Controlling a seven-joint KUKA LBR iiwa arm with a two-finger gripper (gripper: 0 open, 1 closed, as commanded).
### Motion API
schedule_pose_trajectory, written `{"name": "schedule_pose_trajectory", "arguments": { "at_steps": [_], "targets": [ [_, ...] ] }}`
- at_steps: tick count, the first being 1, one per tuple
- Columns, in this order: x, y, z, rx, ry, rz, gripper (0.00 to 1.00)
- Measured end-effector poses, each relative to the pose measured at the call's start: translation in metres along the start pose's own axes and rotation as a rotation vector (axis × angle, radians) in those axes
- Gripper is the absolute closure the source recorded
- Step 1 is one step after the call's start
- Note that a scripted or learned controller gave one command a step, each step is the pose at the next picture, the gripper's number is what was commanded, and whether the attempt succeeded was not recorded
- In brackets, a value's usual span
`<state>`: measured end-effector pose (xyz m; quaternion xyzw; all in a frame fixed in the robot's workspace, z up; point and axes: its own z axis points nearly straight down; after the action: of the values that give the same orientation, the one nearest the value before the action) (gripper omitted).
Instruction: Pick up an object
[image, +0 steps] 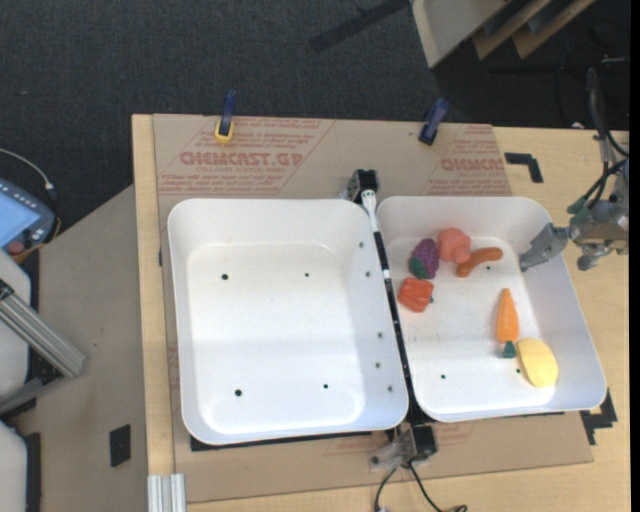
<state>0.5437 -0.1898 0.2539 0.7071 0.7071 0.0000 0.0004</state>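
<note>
The right bin (560, 300) holds several toy foods. A purple grape bunch (424, 257), a pink piece (454, 243) and an orange sausage-like piece (480, 259) lie close together at its back. In front of the grapes sits a red pepper (416, 293). An orange carrot (508, 317) and a yellow lemon (537, 362) lie toward the front right. My gripper (556, 256) hangs over the bin's right rim, to the right of the sausage-like piece. It is open, and nothing sits between its fingers.
The left bin (200, 330) adjoins the right one along a black divider strip (385, 290). Both rest on a cardboard sheet (300, 150) held by clamps at the back. Cables and the arm's wrist (605, 225) stand at the right edge.
</note>
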Motion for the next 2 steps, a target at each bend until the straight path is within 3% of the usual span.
{"name": "schedule_pose_trajectory", "arguments": {
  "at_steps": [1,2],
  "targets": [
    [0.026,-0.039,0.147,0.015,0.006,0.0,0.0],
    [0.054,0.05,0.169,-0.008,-0.004,-0.003,0.0]
  ]
}}
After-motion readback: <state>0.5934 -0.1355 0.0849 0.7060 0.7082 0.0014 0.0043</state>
